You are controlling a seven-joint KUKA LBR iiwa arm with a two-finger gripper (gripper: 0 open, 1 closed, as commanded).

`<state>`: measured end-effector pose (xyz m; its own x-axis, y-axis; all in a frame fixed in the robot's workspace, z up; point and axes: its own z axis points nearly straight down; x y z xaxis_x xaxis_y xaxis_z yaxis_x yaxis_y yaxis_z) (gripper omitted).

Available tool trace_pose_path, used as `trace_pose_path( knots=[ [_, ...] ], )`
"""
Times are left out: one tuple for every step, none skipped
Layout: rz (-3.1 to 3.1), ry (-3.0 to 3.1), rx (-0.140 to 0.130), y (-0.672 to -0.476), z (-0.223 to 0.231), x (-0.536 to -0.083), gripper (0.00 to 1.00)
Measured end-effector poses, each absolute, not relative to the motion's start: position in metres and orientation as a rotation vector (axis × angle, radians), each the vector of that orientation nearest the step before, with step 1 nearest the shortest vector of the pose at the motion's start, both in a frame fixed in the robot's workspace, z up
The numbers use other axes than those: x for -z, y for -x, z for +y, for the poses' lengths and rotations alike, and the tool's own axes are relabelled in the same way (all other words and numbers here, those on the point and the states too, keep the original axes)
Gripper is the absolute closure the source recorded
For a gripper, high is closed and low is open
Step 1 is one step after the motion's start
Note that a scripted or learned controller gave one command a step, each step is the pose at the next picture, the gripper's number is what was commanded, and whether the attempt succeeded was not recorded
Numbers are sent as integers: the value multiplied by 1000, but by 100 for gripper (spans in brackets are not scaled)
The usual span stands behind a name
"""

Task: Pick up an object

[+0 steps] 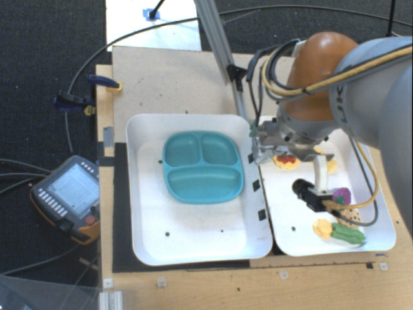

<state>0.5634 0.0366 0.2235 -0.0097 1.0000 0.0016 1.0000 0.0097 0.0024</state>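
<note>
**Arm low over the right bin, nothing seen in its grasp**

From where I stand, the grey arm reaches in from the right and bends down over the right bin (290, 241). Its gripper (259, 152) sits low at that bin's left wall, just beside the divide between the two bins. I cannot tell whether it is spread or closed, and I see nothing caught in it.

The small things to pick lie in the right bin. A yellow and red toy (286, 162) is near the gripper, just to its right. A purple toy (341, 194) lies further right. A yellow toy (322, 227) and a green toy (349, 236) lie touching at the bin's near edge.

The left bin (139, 173) holds a teal divided plate (203, 168), lying flat in its upper half. Both bins rest on the pale worktop (168, 82).
</note>
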Motion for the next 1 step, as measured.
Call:
trace_pose_path(
  knots=[
    [2234,-2209,-4,-562,98,-217,100]
  ],
)
